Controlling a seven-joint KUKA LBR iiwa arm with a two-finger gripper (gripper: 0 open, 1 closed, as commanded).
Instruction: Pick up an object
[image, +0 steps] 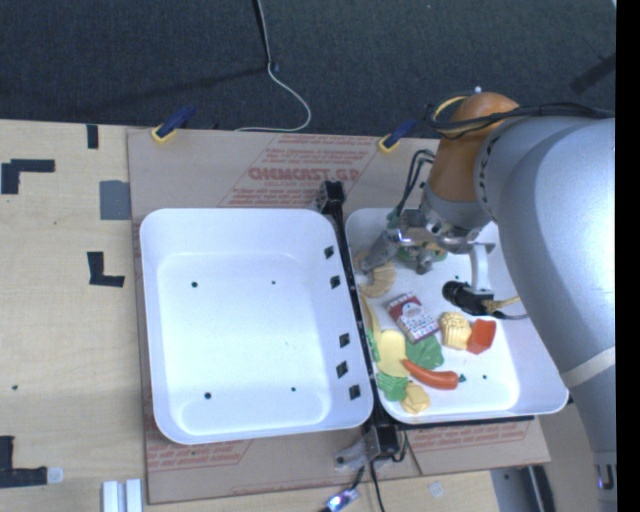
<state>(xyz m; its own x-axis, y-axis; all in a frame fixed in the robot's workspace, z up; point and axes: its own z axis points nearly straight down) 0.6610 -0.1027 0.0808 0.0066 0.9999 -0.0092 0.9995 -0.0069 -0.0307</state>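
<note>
A grey KUKA arm (560, 230) reaches into the right bin (500, 400), its gripper (400, 252) low over the bin's far-left corner, close to the divider between the bins. Whether anything sits in its grasp cannot be told at this angle. The candidate objects lie heaped nearer the camera than the gripper: a red-and-white packet (411, 316) just below it, a yellow piece (390, 350) and green piece (424, 353) beyond that, a red pepper (433, 377) near the bin's front wall, a corn cob (455, 329) and red block (482, 335) to the packet's right.
</note>
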